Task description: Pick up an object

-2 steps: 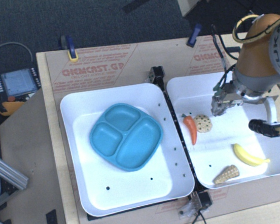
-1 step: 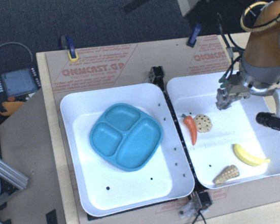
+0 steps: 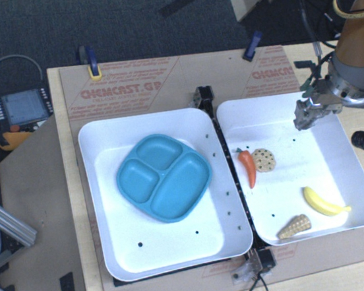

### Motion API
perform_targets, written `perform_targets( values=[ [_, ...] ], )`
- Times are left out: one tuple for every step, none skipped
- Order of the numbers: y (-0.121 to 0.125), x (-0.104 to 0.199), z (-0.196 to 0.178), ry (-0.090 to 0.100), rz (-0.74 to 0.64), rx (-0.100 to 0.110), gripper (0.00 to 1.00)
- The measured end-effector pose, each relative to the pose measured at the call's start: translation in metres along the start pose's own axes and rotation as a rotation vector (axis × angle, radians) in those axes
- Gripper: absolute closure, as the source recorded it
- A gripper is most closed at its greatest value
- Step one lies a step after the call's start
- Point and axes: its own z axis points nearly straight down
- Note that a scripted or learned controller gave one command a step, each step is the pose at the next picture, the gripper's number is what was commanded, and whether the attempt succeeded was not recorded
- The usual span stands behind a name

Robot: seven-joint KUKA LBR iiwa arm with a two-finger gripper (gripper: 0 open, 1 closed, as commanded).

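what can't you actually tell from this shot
- Grey metal pincer, camera view: too small and dark to read its state or whether it touches the right white bin.
- Grey arm: cut off by the right edge.
- Tan ridged cone and speckled round cookie: too small to identify surely.

A dark blue-grey carpeted floor (image 3: 119, 23) surrounds the pale wooden table (image 3: 48, 192). A brown printed cardboard sheet (image 3: 160, 78) covers the table top. Light is even.

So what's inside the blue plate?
The blue plate in the left bin has three sections, and all three look bare. What lies underneath the plate can't be seen.
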Motion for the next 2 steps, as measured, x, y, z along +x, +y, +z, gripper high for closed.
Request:
perform_targets(
  values=[
    [0.001, 0.000, -0.002, 0.001, 0.000, 0.003, 1.00],
    [-0.003, 0.049, -0.011, 0.003, -0.004, 0.006, 1.00]
  ],
)
